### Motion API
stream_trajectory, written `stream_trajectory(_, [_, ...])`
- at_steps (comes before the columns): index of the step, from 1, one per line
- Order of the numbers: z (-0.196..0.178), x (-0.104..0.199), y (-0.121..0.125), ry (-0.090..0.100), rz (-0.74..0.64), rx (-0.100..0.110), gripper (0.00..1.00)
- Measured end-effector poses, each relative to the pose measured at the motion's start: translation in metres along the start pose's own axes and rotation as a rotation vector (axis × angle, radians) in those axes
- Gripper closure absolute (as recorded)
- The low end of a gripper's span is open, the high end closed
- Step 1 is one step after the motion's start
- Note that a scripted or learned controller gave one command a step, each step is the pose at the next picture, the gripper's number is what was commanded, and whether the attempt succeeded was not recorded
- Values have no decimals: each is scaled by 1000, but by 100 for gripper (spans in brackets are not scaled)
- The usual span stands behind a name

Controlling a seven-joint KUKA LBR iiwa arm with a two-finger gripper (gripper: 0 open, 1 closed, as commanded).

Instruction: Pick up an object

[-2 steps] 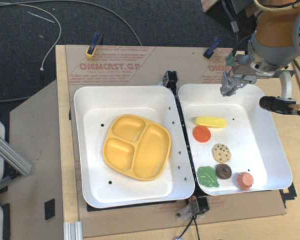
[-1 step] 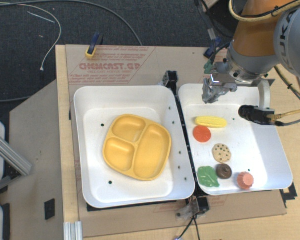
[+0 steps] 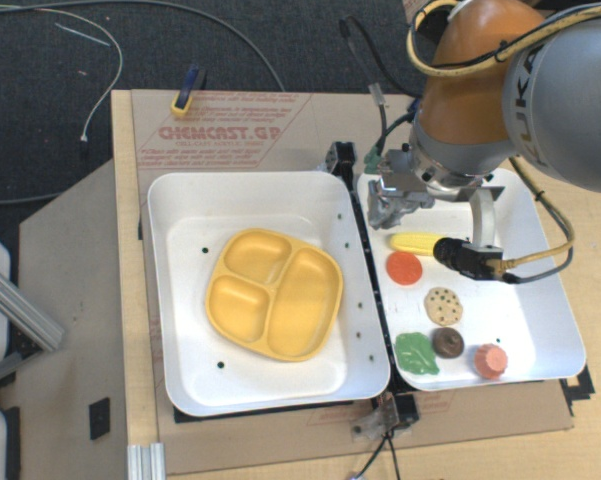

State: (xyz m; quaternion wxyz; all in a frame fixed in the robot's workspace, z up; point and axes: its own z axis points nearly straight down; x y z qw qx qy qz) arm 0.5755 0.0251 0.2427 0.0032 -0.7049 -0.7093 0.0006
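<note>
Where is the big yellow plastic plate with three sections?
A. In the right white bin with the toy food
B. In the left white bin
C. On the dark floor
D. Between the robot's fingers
B: the yellow three-section plastic plate lies flat inside the left white bin, while the small toy foods, such as the round speckled cookie, lie in the right white bin.

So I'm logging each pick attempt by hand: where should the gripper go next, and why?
Probably a short drop toward the yellow banana-like piece. The gripper hangs over the upper left of the right bin, just above that piece, with nothing seen between its fingers. The orange disc and cookie lie farther off, so the yellow piece looks like the nearest target.
</note>
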Motion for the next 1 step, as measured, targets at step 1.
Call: stream_trajectory(1, [-5,51,-21,0,0,-1,100])
